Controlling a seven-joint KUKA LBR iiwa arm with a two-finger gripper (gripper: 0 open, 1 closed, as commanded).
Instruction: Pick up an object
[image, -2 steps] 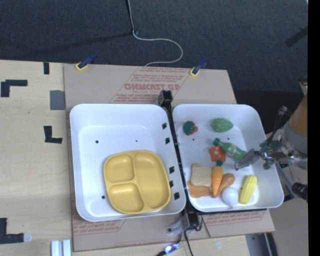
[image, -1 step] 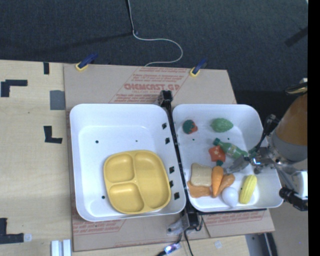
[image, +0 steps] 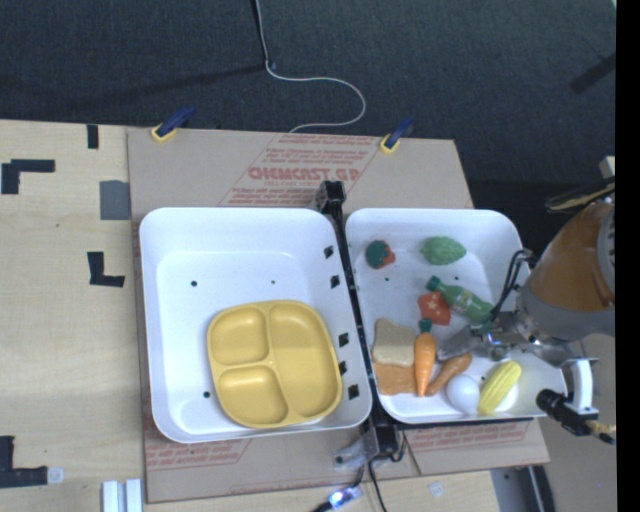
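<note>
Two shallow white bins sit side by side on a sheet of printed cardboard (image: 300, 170) atop the desk (image: 60, 300), seen from above at a slant. The left bin (image: 170, 240) carries a yellow divided plate (image: 272, 362) with three compartments, lying toward its near right corner.

The right bin (image: 480, 228) carries a scatter of toy food. A red-and-green piece (image: 379, 254) and a green leafy piece (image: 442, 249) lie near its far wall, well apart from each other. A green bottle (image: 463, 299) lies tilted toward the bin's right side, with a small red piece (image: 434, 309) just beside it. Along the near wall, a slice of bread (image: 394, 347) rests on an orange block (image: 392, 378), an orange carrot (image: 425, 362) leans against them, and a white egg (image: 462, 394) sits beside a yellow ear of corn (image: 500, 386).

The grey arm with its orange band (image: 575, 270) reaches in over the bin's right rim. Its gripper (image: 492, 336) hangs low between the bottle and the corn, close above the carrot's neighbours. Whether the fingers are released or clenched cannot be told at this angle, and no object is visibly between them.

A white cable (image: 310, 82) trails across the dark floor behind the desk.
</note>
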